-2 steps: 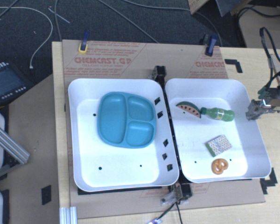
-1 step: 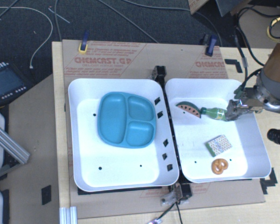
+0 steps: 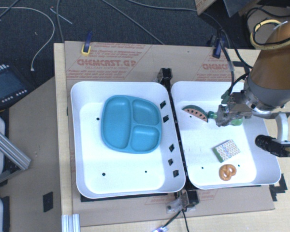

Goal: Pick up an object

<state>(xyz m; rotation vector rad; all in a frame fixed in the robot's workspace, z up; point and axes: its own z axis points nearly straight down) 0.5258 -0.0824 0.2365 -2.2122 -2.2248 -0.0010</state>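
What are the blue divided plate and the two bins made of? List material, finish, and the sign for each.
Blue divided plate: likely moulded plastic, matte; uniform colour, soft rounded compartment ridges.
Left bin and right bin: probably thin formed plastic, smooth with slight sheen; rounded corners, even white walls.

Grey two-finger gripper (image 3: 225,118) in the right shallow white bin (image 3: 203,178): fingertips too small and dark to resolve, finger state unreadable. Small green object (image 3: 238,122) partly covered by gripper body, shape unclear. Brown curved slice-like piece (image 3: 195,113): right end runs up to the gripper, contact can't be judged. Grey-and-orange arm (image 3: 275,66) cut off at right edge. Print on the small patterned square packet (image 3: 226,150) illegible.
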